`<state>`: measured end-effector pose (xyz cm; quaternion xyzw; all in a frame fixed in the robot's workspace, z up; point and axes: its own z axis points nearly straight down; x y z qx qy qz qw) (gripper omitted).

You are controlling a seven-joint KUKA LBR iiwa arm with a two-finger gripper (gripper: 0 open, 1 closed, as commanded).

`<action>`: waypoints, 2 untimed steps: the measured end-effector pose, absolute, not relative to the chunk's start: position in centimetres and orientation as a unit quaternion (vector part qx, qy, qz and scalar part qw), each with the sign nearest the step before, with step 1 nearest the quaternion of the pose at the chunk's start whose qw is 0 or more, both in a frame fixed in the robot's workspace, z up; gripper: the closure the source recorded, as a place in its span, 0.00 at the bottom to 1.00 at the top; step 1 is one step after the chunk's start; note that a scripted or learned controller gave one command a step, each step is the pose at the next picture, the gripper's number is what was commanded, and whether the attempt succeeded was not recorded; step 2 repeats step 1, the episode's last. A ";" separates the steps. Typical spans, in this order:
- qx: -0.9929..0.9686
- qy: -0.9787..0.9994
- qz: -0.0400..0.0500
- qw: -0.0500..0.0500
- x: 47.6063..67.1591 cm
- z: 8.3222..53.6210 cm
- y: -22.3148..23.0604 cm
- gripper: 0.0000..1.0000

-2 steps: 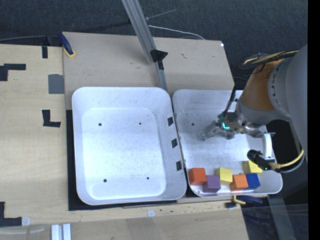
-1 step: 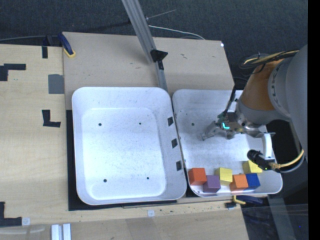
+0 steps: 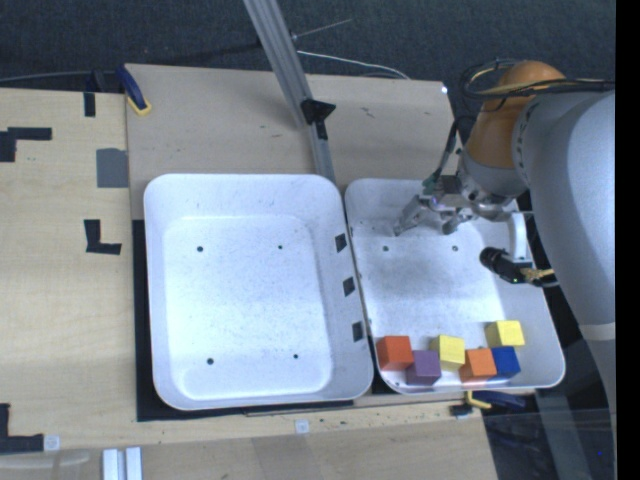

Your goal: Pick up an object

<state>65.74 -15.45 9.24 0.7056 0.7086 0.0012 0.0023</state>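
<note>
My gripper [image 3: 425, 215] hangs over the upper part of the right shallow white plastic bin [image 3: 400, 258], toward its 12 o'clock rim. I cannot tell how it is set from this slanted view; nothing shows in its grasp. My grey arm with the orange band [image 3: 495, 138] comes in from 3 o'clock.

The objects to pick all sit well apart from my gripper, clustered along that bin's 6 o'clock edge. An orange block [image 3: 395, 350] lies at the cluster's 9 o'clock end, with a purple block [image 3: 426, 366] just beside it toward 4 o'clock. A small yellow cube [image 3: 451, 350] sits near the middle. A second orange block [image 3: 479, 364] touches a blue block [image 3: 505, 362] on its 3 o'clock side, and another yellow cube [image 3: 507, 333] rests just at 12 o'clock of the blue one.

The left shallow white plastic bin [image 3: 170, 268] sits beside the right one on the tan wooden surface [image 3: 60, 298]. A slanted metal rail [image 3: 285, 58] crosses the surface toward 12 o'clock.
</note>
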 end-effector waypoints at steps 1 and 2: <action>0.706 0.708 -0.003 -0.002 68.1 9.1 -13.5 0.00; 0.706 0.708 -0.003 -0.002 68.1 9.1 -13.5 0.00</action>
